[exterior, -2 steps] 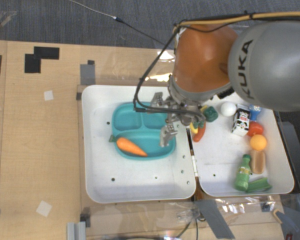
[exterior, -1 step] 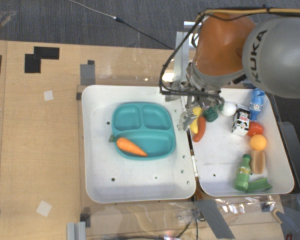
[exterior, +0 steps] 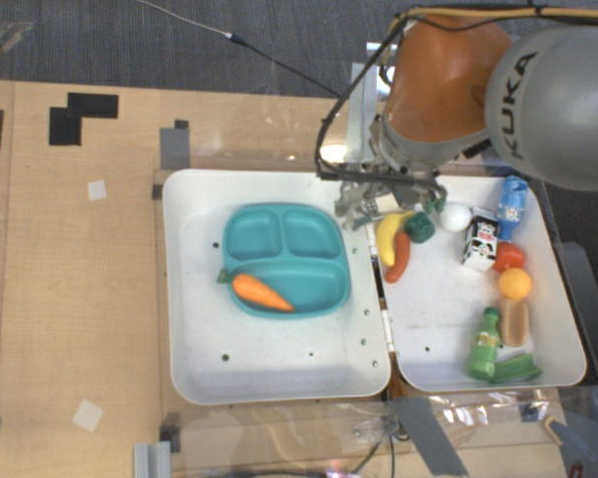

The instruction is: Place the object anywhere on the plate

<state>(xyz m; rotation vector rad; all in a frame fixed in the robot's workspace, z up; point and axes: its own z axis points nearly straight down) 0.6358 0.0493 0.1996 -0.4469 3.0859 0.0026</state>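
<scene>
A teal three-compartment plate (exterior: 284,257) lies in the left bin (exterior: 269,366). An orange carrot (exterior: 261,292) rests across the plate's front compartment, its green stem at the left rim. My gripper (exterior: 379,202) hangs over the divide between the bins, at the right bin's back left corner, just above a yellow banana (exterior: 387,237) and a red chili pepper (exterior: 400,255). The wrist hides most of the gripper, and nothing shows between its fingers.
The right bin (exterior: 439,342) holds a white ball (exterior: 455,217), a dark green item (exterior: 420,229), a milk carton (exterior: 481,243), a blue bottle (exterior: 513,203), a tomato (exterior: 509,257), an orange (exterior: 515,284), a hot dog (exterior: 516,322) and a green bottle (exterior: 486,345).
</scene>
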